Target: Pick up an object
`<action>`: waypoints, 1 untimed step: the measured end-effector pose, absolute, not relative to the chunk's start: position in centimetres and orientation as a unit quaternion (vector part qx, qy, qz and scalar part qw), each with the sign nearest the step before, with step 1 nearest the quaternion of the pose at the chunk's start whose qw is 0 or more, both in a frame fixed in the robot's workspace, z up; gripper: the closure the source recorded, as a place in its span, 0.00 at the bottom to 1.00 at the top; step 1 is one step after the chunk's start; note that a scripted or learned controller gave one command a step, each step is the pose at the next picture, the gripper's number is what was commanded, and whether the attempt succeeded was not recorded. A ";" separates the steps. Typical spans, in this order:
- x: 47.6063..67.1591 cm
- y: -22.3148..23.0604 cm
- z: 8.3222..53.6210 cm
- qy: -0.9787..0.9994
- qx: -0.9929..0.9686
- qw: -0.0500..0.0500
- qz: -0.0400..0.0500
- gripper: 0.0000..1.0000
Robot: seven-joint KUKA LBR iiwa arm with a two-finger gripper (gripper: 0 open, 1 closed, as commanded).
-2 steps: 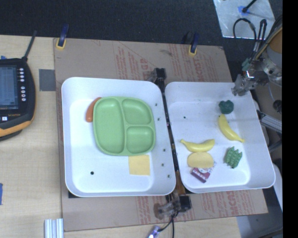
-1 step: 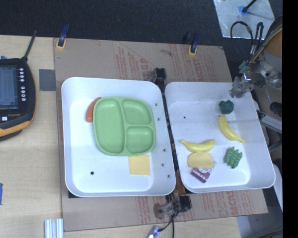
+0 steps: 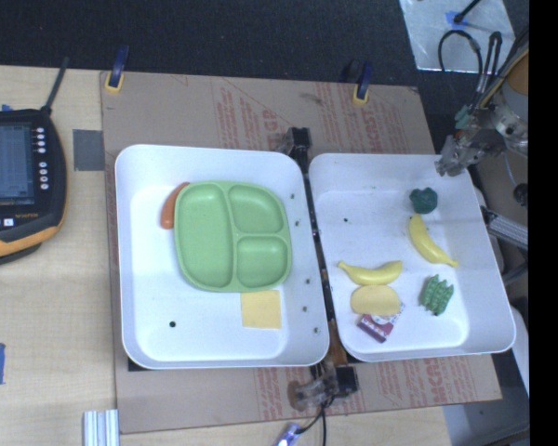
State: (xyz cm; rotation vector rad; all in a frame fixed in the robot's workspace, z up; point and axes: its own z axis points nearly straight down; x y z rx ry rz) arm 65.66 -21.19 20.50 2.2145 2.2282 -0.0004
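Claw (image 3: 449,163) sits over the right bin's (image 3: 491,328) top right corner; can't tell its grip state. Dark green toy (image 3: 423,200) nearest, two bananas (image 3: 431,242) below it.

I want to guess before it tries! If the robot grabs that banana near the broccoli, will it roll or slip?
The banana looks like smooth plastic, so it may slip. Its curved shape probably makes it spin or rock rather than roll. It looks small and likely light.
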 end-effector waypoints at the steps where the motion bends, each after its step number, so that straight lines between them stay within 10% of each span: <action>1: 65.7 -21.1 13.2 0.709 0.705 0.001 0.000 0.00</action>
